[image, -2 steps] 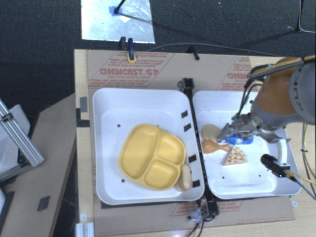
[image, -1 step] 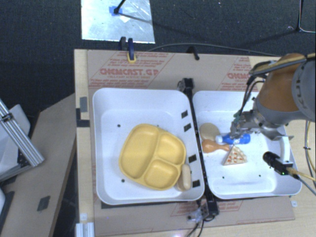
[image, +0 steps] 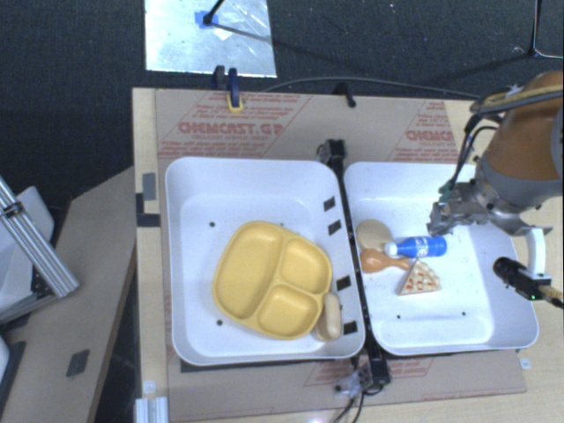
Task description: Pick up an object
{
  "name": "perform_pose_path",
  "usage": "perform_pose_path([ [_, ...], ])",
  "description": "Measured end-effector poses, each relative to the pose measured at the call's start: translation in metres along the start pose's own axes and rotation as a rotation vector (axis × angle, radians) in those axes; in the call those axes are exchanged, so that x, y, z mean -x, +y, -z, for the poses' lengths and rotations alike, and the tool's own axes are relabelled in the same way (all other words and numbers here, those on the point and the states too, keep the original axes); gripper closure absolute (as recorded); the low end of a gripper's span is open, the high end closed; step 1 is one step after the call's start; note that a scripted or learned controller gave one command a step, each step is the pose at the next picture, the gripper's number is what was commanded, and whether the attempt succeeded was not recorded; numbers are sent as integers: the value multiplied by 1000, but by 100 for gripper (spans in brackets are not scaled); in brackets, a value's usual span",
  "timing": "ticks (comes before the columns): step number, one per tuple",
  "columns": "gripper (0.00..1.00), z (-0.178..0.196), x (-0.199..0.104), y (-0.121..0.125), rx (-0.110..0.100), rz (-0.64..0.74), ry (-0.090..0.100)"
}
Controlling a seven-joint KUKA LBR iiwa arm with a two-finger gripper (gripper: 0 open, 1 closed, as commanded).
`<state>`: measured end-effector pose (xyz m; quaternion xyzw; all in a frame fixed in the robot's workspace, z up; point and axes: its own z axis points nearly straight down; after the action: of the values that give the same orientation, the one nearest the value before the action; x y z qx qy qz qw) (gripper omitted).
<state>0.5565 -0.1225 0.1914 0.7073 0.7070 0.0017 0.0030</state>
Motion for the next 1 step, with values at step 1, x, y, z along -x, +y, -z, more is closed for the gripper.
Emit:
perform_pose_path([
  [1,100,63,-6,3,2,5,0],
])
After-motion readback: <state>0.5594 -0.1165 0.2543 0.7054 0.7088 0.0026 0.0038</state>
